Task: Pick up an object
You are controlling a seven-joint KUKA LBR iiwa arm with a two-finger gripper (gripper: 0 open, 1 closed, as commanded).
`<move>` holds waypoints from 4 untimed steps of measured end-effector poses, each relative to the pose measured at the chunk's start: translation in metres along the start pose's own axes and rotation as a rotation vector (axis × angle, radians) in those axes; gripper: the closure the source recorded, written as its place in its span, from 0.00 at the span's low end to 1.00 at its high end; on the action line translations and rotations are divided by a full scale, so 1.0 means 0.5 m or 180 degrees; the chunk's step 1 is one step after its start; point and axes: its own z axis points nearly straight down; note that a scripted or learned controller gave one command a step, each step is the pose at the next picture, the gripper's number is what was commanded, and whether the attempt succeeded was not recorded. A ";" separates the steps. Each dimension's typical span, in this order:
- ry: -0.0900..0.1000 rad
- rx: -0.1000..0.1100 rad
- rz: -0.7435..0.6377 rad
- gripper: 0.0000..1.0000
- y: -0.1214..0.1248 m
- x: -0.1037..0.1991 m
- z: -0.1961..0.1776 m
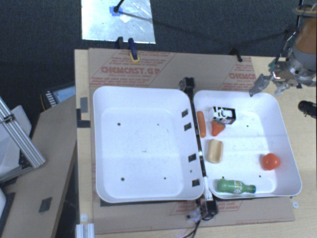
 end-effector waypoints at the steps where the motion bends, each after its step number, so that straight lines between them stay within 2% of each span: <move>1: -0.0013 -0.0063 -0.0020 0.00 0.009 0.079 -0.398; 2: 0.0008 -0.0010 -0.0030 0.00 0.008 0.244 -0.412; 3: 0.0014 -0.0031 -0.0042 0.00 -0.049 0.449 -0.572; 4: 0.0011 0.0000 -0.0030 0.00 -0.027 0.601 -0.547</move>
